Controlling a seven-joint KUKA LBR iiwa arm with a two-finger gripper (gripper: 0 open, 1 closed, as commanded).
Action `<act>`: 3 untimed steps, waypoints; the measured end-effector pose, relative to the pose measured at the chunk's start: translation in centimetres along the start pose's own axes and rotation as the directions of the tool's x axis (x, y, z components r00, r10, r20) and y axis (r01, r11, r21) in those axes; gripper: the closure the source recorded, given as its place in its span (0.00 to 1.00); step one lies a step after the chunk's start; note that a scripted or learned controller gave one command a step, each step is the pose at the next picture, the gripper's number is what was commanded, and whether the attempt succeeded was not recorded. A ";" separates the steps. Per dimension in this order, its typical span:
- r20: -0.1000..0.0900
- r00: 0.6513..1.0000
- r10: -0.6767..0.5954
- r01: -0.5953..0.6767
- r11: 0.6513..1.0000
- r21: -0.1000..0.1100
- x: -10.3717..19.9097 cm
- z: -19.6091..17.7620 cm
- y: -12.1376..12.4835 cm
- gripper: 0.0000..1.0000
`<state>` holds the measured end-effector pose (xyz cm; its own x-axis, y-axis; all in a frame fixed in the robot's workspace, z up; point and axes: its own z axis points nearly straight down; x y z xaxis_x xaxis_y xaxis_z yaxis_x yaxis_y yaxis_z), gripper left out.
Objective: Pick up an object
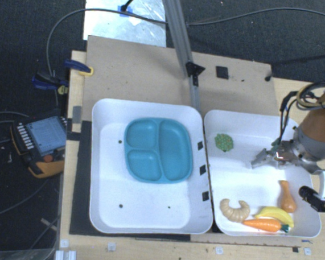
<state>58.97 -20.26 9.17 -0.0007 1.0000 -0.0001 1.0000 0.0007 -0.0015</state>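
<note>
You are looking down on a tan, board-topped table (pixel 157 69) sitting on a dark speckled carpet floor (pixel 30 17). A bright, glaring reflective panel (pixel 128 14) is lying at its far edge, and a grey metal pole (pixel 180 34) is slanting across it. Black cables (pixel 265 16) are trailing over the carpet, and a blue-screened handheld pendant with an orange casing (pixel 41 143) is resting at the left.

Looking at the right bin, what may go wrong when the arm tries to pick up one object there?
1. The croissant, carrot and banana lie packed together in the right bin's near corner, so a grasp might catch two, or push them against the wall.
2. The gripper sits over bare floor between the broccoli and the drumstick; closing here would probably grab nothing.
</note>
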 end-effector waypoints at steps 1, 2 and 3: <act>0.002 1.000 0.000 0.000 1.000 -0.007 -0.1 -1.4 0.2 1.00; 0.001 1.000 -0.005 0.005 1.000 -0.007 0.7 -6.1 0.3 1.00; 0.002 1.000 -0.005 0.005 1.000 -0.008 0.7 -11.4 0.4 1.00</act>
<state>59.42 -19.61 20.61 -0.0056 1.0000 -0.0021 1.0000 0.0056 0.0067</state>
